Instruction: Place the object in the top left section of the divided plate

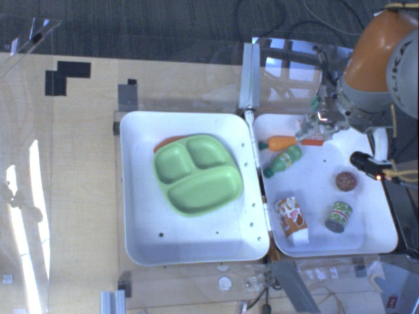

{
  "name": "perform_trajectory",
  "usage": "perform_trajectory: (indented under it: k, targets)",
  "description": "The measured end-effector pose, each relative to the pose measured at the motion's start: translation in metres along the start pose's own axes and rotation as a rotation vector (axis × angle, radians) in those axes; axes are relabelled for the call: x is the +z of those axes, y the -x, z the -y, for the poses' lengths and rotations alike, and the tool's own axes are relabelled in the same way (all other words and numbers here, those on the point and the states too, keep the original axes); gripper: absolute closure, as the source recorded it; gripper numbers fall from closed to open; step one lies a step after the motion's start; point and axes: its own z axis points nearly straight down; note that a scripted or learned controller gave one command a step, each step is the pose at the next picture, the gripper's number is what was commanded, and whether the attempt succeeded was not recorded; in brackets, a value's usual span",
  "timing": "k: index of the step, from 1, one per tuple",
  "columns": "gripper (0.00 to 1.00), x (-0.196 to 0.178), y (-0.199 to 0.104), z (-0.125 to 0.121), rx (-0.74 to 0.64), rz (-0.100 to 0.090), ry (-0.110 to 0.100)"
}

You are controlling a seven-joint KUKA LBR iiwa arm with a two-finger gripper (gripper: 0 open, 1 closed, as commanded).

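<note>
Status: placement not started. The divided plate [200, 200] sits in the left bin [141, 231], centre-left of frame. All three wells are bare, including the target top left section [174, 163].

The pincer [313, 131] hangs over the upper part of the right bin [378, 235], upper right of frame, just beside the right end of the carrot [283, 142]. The carrot lies flat on the bin floor with its green top pointing at the wall between the bins. My read is that the carrot is the object, since nothing else is that close to the tool. Clenched or released: can't tell, the wrist hardware hides the tip from this angle. Nothing looks lifted.

Remaining: secure the carrot, lift it clear of the bin wall, carry it left across the divider and set it down in the top left well. So basically the whole job.

Contents:
- Left bin: the plate, plus an orange-red sliver [169, 140] poking out from behind the plate's upper left rim. Too little of it shows to name it.
- Right bin: the carrot. A green bottle [283, 161] lies tilted just below it, probably touching or nearly so. A carton [291, 218] is lower centre with a can [338, 216] to its right. A brown round piece [346, 181] sits above the can, near the right wall.
- Both bins sit side by side on the worktop [65, 188].
</note>
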Motion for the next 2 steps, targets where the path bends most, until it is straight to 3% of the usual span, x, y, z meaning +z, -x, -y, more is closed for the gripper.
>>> perform_trajectory:
  k: [1,2]
  targets:
    - [1.0,0.019,-0.05,-0.045,-0.089,-0.003,-0.008]
    - [1.0,-0.018,-0.132,-0.028,0.029,-0.003,0.0]
